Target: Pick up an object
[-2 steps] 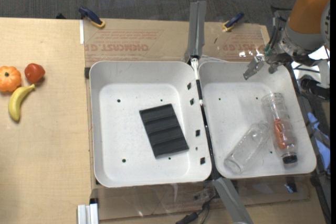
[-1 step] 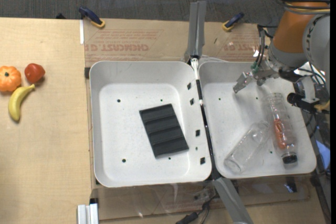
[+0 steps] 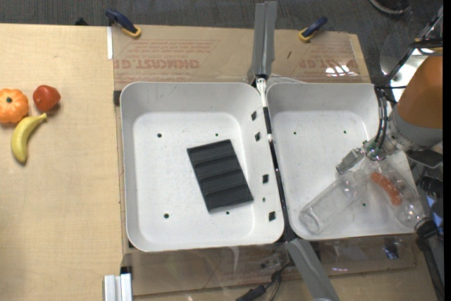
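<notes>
The tool (image 3: 368, 151) hangs in the right bin (image 3: 317, 106) above a clear bottle (image 3: 337, 199); its opening cannot be told.

Both bins (image 3: 134, 173) are white, the left one holding a black ribbed pad (image 3: 219, 175). In the right bin lies a clear plastic bottle (image 3: 338, 199) beside an orange scrap (image 3: 386, 186). My arm (image 3: 426, 99) shows orange. On the pale wooden table (image 3: 56, 222) rest a yellow banana (image 3: 24, 137), an orange (image 3: 12, 106) and a red apple (image 3: 46, 98).
</notes>
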